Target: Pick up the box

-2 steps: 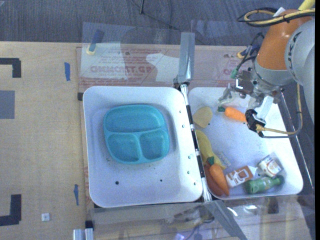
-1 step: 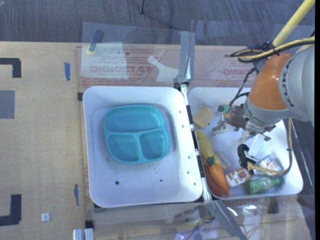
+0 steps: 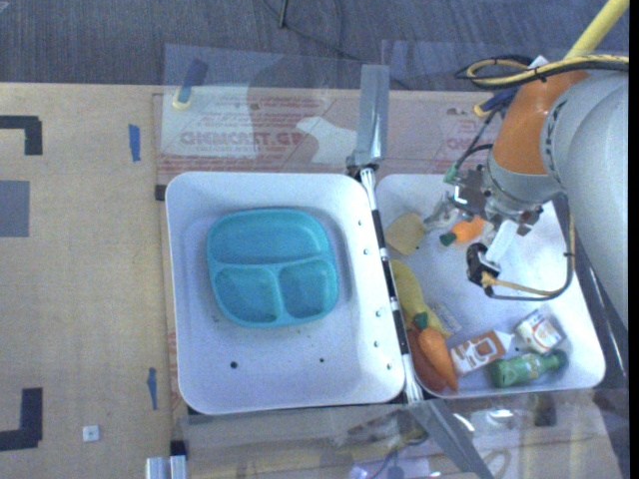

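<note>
Currently fingers [image 3: 461, 218] low over upper part of right bin [image 3: 559, 267], near orange item [image 3: 467, 232]; opening state cannot tell, nothing seen held. Box [image 3: 477, 350]: small, flat, orange-brown and white carton, lying tilted at bin's lower edge, between carrot [image 3: 435, 359] and green bottle [image 3: 525, 368]. Left bin [image 3: 190, 297] holds teal divided tray [image 3: 273, 266].

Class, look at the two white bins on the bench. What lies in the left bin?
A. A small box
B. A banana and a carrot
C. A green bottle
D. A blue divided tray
D. The blue tray, with three compartments, lies in the left bin; the banana, carrot, green bottle and box all lie in the right bin.
</note>
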{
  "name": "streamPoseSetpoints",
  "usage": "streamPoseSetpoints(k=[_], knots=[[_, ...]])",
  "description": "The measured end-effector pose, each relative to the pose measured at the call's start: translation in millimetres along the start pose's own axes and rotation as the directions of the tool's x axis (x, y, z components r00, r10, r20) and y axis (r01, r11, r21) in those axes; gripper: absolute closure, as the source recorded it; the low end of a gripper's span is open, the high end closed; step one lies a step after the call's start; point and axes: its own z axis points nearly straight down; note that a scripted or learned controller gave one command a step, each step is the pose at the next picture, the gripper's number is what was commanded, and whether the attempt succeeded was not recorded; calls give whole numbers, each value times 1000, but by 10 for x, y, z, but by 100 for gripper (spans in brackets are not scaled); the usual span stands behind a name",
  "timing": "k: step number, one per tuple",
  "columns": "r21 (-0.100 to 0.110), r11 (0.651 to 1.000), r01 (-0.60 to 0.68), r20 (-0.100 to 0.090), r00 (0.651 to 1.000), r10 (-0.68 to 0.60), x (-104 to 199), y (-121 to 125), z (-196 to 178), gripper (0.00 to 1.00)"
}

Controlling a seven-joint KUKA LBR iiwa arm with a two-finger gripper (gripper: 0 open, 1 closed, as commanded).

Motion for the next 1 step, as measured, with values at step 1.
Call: streamPoseSetpoints(k=[1], knots=[[0,990,139,1,990,-139,-438,221,9,0]])
